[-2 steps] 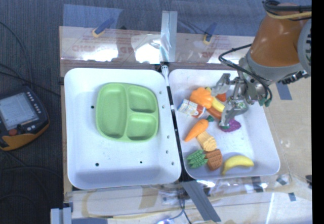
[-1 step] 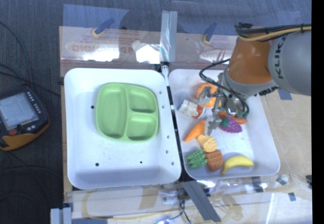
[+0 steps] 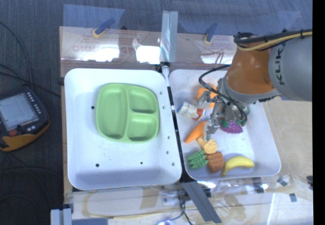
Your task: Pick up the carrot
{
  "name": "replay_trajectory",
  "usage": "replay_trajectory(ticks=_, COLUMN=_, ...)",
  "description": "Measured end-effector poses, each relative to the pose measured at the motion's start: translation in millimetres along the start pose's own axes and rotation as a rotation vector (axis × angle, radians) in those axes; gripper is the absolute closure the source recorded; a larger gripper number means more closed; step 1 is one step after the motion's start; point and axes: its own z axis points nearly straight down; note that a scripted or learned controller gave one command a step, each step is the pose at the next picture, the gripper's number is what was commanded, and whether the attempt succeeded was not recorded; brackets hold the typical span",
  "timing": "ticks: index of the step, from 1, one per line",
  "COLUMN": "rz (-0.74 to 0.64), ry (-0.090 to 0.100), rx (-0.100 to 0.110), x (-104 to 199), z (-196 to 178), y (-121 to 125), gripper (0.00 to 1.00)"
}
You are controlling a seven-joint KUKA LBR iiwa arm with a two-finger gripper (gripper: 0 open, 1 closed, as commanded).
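The carrot (image 3: pixel 195 132) is a small orange toy lying at a slant in the right bin (image 3: pixel 269 145), near that bin's left wall. My gripper (image 3: pixel 213 124) hangs low over the bin, its tip just at the carrot's upper right end. The grey arm with its orange band comes in from the right and covers the bin's upper middle. I cannot make out anything held in the gripper.
Around the carrot lie a white and red carton (image 3: pixel 188 111), purple grapes (image 3: pixel 233 127), a yellow piece (image 3: pixel 208 145), a green vegetable (image 3: pixel 197 159), a brown piece (image 3: pixel 216 162) and a banana (image 3: pixel 238 164). An orange item (image 3: pixel 204 92) lies behind. The left bin (image 3: pixel 81 168) holds a green divided plate (image 3: pixel 127 112).
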Motion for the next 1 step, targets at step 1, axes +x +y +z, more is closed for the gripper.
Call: replay_trajectory(ticks=1, rz=0.303, ry=0.003, rx=-0.006, x=6.1, z=2.9, y=9.0, gripper=0.00)
